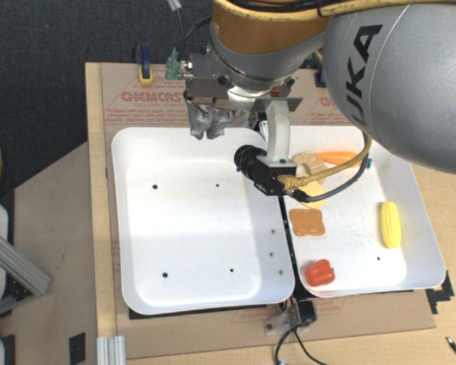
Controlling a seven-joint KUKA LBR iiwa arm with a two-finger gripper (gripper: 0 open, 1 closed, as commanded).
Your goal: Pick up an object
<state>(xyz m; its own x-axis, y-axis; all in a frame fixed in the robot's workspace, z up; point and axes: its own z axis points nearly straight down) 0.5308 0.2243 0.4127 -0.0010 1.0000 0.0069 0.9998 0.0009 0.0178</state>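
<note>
- The grey arm (395,67) with its orange band (266,6) reaches in from the right and hangs over the top edge of the bins.
- The claw (207,124) sits above the far rim of the left bin (190,226); whether it is spread or pressed together I cannot tell.
- The right bin (418,242) holds the objects: a yellow corn cob (391,224) near the right wall, a red pepper (320,272) by the near edge, and a brown toast-like slab (307,221) just beside the divide between the bins.
- An orange carrot (336,157) lies at the right bin's far end, partly behind a yellow cable (330,175).
- Both bins rest on a brown cardboard sheet (99,128) covering the worktop.
</note>
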